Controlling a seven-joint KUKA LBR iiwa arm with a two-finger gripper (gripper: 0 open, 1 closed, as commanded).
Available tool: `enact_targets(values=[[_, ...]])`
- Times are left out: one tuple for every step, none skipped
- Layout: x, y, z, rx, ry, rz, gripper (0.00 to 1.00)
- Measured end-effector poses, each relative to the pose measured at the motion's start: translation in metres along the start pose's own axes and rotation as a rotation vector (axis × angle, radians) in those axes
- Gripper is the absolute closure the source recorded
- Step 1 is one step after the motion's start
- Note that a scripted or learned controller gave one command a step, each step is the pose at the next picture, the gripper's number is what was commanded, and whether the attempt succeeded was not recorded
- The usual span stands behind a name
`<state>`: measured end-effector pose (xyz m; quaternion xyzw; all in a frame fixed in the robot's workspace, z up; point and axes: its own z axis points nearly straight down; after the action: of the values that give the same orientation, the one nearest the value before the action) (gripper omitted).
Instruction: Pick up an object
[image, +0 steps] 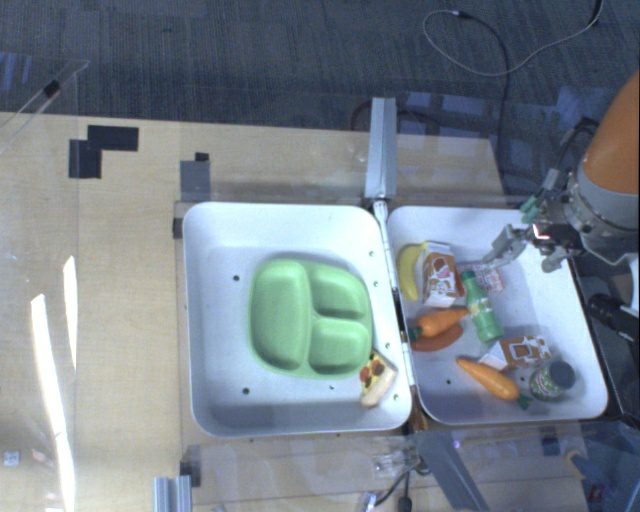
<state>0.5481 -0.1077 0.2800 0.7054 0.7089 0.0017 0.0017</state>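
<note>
1. The arm enters at the right edge, and most of its grey and orange body is cut off by the frame.
2. The pincer hangs over the upper right part of the right bin. Its two fingers look spread, one toward the left and one toward the right, with nothing between them. Their tips are small and blurred.
3. In the right bin lie the things to pick from. A banana is at the upper left, partly covered by a small snack packet.
4. A green bottle lies just right of the packet. Something pale and crumpled near its top is too blurred to name.
5. A carrot rests on a reddish piece that is mostly hidden beneath it.
6. A second carrot lies near the front, beside a small carton and a dark round can.
7. The left bin holds a green divided tray. A small toy food piece leans at its front right corner; its kind is unclear.
8. Both bins sit on the wooden worktop.
</note>
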Motion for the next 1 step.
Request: enact_targets(values=[[-0.0194,0.0380,-0.0714,-0.002,-0.001,-0.144,0.00]])
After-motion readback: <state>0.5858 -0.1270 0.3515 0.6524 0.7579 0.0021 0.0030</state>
